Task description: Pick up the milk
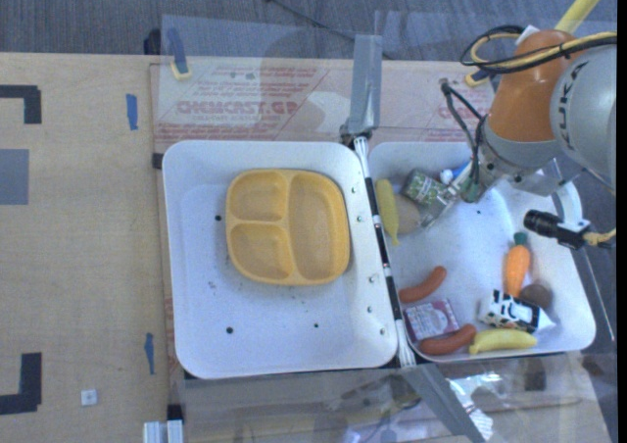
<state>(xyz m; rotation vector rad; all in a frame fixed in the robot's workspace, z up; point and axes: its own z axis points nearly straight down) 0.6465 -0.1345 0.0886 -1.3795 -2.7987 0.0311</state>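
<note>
Poised with the gripper [458, 186] at 11 o'clock in the right bin [470, 245], just beside a green can [423, 186] and well apart from the milk [509, 312]. Probably not yet lined up on the target. Cannot tell whether open or closed.

Found at 5 o'clock in that bin: milk lying tipped, touching a banana [503, 340] at its 6 and near a carrot [517, 268] at its 12. Looks like a small white carton with black cow patches.

Two bins side by side on the bench
A tray [288, 226] lay in the left bin [196, 333]; the milk [510, 312] sat in the right bin [578, 328], beside a banana [503, 341]
</note>
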